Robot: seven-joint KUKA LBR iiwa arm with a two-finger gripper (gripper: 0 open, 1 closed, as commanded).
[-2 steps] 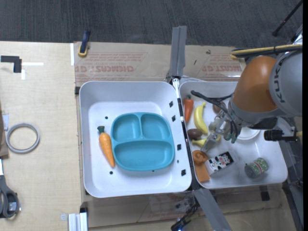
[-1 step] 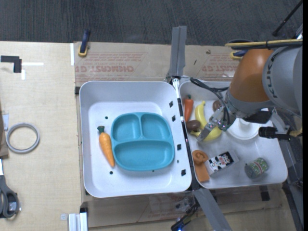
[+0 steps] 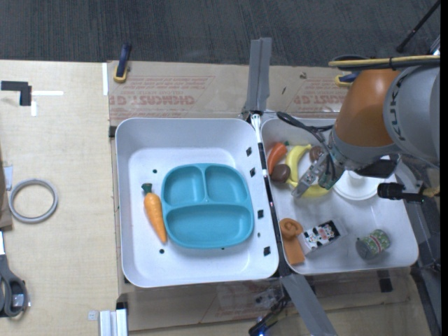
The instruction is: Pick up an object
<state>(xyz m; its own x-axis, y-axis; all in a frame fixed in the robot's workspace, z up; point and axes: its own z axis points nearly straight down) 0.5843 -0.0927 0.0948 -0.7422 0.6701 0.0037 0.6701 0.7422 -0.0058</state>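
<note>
My gripper [image 3: 312,175] hangs low in the right bin [image 3: 392,257], just over a yellow banana [image 3: 297,159] near the bin's left wall. Beside the banana lie a red-orange vegetable [image 3: 277,152] and a small brown round thing [image 3: 281,173]. A white cup [image 3: 355,186] stands just right of the gripper. Toward the front of this bin are an orange curled piece [image 3: 290,227], a black-and-white box [image 3: 320,234] and a green can [image 3: 373,243]. Nothing can be made out between the gripper's tips.
The left bin [image 3: 133,257] holds a blue divided plate [image 3: 208,205] and a toy carrot [image 3: 155,214] at its left. On the bench to the far left lie a grey tape ring [image 3: 31,200] and scissors [image 3: 10,294]. A grey divider post [image 3: 260,75] stands between the bins at the back.
</note>
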